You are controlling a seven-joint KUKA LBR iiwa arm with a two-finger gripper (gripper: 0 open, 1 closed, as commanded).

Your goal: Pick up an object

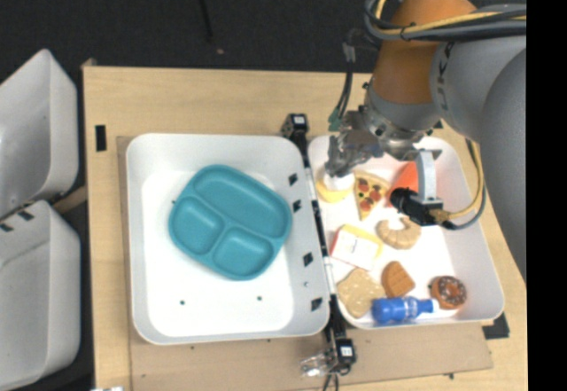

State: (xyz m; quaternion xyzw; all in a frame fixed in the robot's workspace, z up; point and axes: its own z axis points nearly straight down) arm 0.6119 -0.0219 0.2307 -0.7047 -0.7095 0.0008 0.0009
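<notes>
A pale wooden bench (221,97) against a dark floor carries 2 shallow white bins side by side. The left bin (151,292) holds 1 teal divided plate (230,221); the right bin (474,256) is crowded with toy food.

The grey arm with its orange band (416,43) reaches in from the right and hangs over the far-left corner of the right bin, its hand (341,159) low above a yellow banana-like piece (333,192) lying against the bin's left wall. Whether the hand is open or closed cannot be told from this angle, and nothing can be seen gripped in it.

Just right of the yellow piece lies a pizza slice (368,192), with an orange carrot-like piece (406,176) further right, partly behind the arm's cabling. Nearer the camera sit a pale croissant (399,234), a cream card or cheese slice (356,247), a slice of toast (357,292), a brown cookie (398,277), a blue bottle (400,310) lying on its side and a chocolate doughnut (448,291).

The step in hand appears to be the approach or descent onto a target, most likely the yellow piece. The next move calls for a straight drop and a firm close without fouling the bin wall or nudging the pizza slice, then a clean lift.
</notes>
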